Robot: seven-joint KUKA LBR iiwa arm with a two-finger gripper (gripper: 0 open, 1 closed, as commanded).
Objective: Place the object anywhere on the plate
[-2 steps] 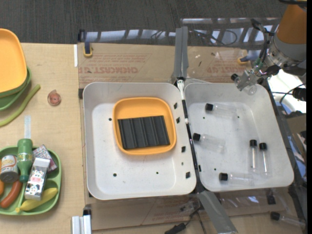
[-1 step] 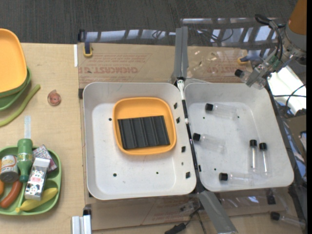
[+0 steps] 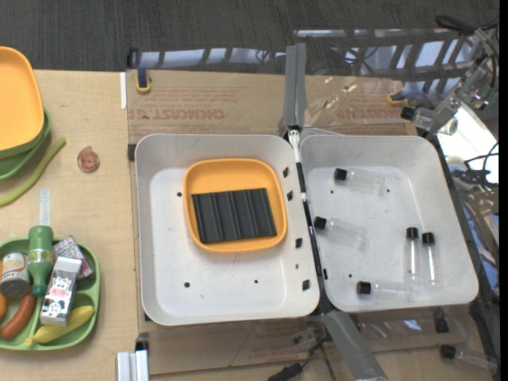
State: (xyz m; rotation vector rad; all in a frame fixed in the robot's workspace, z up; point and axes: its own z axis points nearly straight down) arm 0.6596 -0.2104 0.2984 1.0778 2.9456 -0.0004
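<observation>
An orange square plate lies in the left white bin, toward its back. A black ribbed rectangular pad rests flat on the plate and covers most of its inside. In the right white bin lie several clear vials with black caps, among them one near the back, one near the front and a pair side by side at the right.
On the bench to the left of the bins are an orange dish stacked on green ones, a small pink item and a green tray of toy food. Metal framing and cables crowd the back right corner.
</observation>
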